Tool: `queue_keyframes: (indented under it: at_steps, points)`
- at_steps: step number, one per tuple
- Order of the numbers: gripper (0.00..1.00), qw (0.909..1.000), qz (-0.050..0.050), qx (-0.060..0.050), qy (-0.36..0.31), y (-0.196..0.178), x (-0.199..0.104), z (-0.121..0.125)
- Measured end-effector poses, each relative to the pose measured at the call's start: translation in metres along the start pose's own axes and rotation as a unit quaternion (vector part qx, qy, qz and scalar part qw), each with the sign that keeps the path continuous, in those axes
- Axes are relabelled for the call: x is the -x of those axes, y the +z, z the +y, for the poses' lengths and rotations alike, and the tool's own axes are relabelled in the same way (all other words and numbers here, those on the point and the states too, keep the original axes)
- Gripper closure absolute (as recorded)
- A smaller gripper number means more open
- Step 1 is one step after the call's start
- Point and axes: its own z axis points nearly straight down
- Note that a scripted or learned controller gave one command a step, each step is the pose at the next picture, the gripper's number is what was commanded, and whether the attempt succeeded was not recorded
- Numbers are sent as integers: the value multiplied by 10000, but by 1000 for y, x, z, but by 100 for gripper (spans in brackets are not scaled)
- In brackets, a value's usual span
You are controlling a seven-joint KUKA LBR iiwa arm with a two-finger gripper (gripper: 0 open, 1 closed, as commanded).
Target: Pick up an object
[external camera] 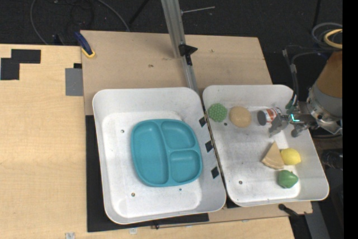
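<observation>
— Where is the gripper (pixel 286 127) right now?

— Low over the right bin (pixel 246 190), near its right edge and toward the far side. Two grey fingers (pixel 275 127) point down toward the bin floor with a clear gap between them, so it is spread partly open. A small green light glows just above them.

— Does it have anything in its grasp?

— No. Nothing sits between the fingers. The closest thing is a small can (pixel 267 116) with a red band, lying on its side just to the left of the gripper. Whether the near finger brushes it, I cannot tell.

— What else lies in that bin?

— A green bumpy ball (pixel 217 113) at the far left corner, and a tan ball (pixel 240 117) just beside it, between the green ball and the can. Nearer the front right corner there is a tan wedge (pixel 273 158), a lemon (pixel 291 156) touching its right side, and a green lime (pixel 287 178) just in front of those two.

— And the left bin (pixel 112 115)?

— It carries a teal divided plate (pixel 166 151) with three compartments, lying flat around the middle of the bin. Nothing shows in the compartments.

— The arm itself?

— Its orange band (pixel 331 73) shows at the right side, above the wrist.
</observation>
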Motion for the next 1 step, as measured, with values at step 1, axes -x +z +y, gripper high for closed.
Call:
queue_keyframes:
  at_steps: [1]
  points:
    - [0, 10000, -4, 15, -2, -1, 0, 1]
